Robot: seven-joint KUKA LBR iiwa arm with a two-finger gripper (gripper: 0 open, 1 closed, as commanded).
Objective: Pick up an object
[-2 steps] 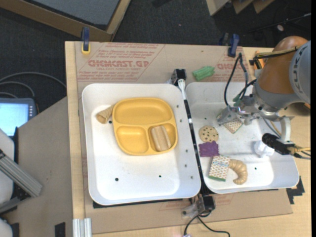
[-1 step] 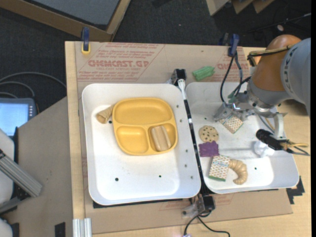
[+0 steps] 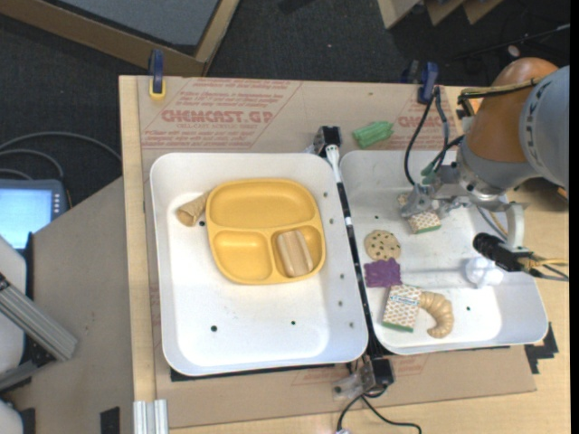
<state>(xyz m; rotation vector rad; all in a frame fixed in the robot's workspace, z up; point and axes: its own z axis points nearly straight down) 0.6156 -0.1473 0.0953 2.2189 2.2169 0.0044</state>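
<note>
Gripper (image 3: 425, 208): lowered into right bin (image 3: 520, 328), upper left area, directly over small speckled block (image 3: 424, 221). Finger state: cannot tell; block contact unclear. Cookie (image 3: 382, 244), purple piece (image 3: 383, 273), patterned packet (image 3: 402, 308) and croissant (image 3: 439, 313) near bin's left and front. Left bin (image 3: 262, 333): yellow divided tray (image 3: 264, 229), bread piece (image 3: 292, 252) in lower right compartment.

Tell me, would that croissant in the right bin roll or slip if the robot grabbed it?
The croissant is curved and tapered, so it would probably rock or pivot rather than roll far. Its surface looks smooth, like a plastic toy, so it may slip from a pinch. It lies against the patterned packet, which might shift with it.
</note>
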